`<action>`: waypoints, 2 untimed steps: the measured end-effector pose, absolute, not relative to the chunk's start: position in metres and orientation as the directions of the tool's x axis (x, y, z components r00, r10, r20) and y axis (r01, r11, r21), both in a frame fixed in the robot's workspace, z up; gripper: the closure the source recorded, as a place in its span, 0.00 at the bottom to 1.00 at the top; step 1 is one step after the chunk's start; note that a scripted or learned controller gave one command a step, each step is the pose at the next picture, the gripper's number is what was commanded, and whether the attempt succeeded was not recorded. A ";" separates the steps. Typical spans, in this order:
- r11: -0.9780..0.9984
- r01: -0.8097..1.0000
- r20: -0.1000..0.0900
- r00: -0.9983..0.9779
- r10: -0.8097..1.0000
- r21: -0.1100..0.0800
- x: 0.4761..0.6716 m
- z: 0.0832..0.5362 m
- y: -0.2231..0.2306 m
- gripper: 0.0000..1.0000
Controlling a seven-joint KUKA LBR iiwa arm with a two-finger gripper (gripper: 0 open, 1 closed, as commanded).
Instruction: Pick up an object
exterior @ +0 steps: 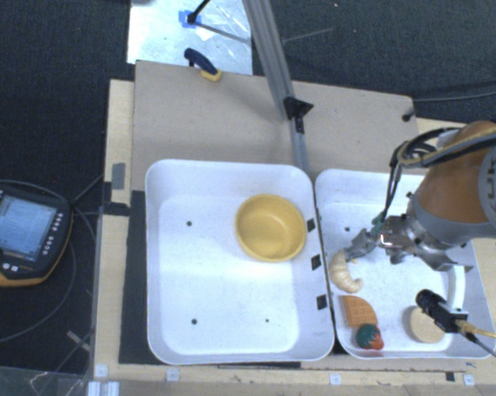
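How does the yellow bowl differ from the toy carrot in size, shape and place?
The yellow bowl is round and hollow; the toy carrot is long and solid. The bowl is much larger than the carrot. The bowl sits in the left bin, while the carrot lies in the right bin, near its front edge. The bowl is one colour; the carrot is orange with a green and red end. Neither is touched by the gripper.

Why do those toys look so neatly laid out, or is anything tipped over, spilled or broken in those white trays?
Nothing stands out. The yellow bowl sits upright in the left bin. In the right bin, the banana, carrot and pale round piece lie loose but intact, near the gripper.
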State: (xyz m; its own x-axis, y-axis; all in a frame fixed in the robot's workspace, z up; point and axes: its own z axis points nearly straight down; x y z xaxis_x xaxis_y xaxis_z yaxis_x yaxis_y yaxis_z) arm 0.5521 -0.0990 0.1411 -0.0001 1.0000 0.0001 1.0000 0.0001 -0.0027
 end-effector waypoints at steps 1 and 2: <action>0.002 1.000 0.001 -0.002 1.000 0.007 0.555 0.094 -0.098 0.00; 0.002 1.000 0.001 -0.002 1.000 0.010 0.555 0.106 -0.098 1.00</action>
